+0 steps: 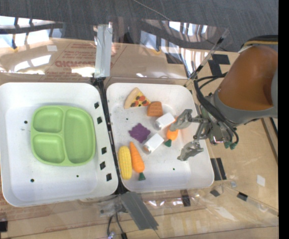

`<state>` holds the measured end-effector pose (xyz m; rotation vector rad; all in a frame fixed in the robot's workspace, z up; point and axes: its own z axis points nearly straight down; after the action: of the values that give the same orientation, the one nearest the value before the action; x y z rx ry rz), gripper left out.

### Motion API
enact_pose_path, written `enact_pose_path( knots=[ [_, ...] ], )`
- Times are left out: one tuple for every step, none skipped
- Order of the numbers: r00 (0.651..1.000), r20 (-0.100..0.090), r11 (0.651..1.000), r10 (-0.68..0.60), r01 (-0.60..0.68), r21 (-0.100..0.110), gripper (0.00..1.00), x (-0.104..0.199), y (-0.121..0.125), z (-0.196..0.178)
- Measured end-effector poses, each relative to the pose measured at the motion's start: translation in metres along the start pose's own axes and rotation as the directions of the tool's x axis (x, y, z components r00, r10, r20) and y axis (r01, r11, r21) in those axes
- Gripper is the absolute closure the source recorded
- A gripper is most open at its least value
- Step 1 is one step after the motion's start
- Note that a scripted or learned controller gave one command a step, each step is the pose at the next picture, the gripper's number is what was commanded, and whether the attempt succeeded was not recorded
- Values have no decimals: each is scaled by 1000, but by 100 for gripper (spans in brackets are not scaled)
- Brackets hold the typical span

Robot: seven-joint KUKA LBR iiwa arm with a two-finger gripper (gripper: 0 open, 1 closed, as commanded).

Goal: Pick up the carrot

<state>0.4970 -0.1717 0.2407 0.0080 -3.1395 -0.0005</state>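
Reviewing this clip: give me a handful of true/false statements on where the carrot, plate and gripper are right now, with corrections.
1. The carrot lies in the right bin. True.
2. The carrot lies on the green plate. False: the plate is in the left bin, away from it.
3. The corn lies beside the carrot. True.
4. The gripper holds the carrot. False: the carrot lies apart from it on the bin floor.
5. The pizza slice sits in the right bin. True.

The arm [244, 91] has a grey body with a big rounded orange band. Thin dark cables run near its wrist. The gripper [187, 133] has metal-grey fingers.
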Motion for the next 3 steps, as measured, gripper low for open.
enact_pose_path(
  knots=[
    [1000,-9,1000,-23,23,-5,0,-53,67,146],
    [996,8,997,83,-83,-1,0,3,123,46],
    [974,-3,974,226,-226,0,0,20,124,50]
  ],
)
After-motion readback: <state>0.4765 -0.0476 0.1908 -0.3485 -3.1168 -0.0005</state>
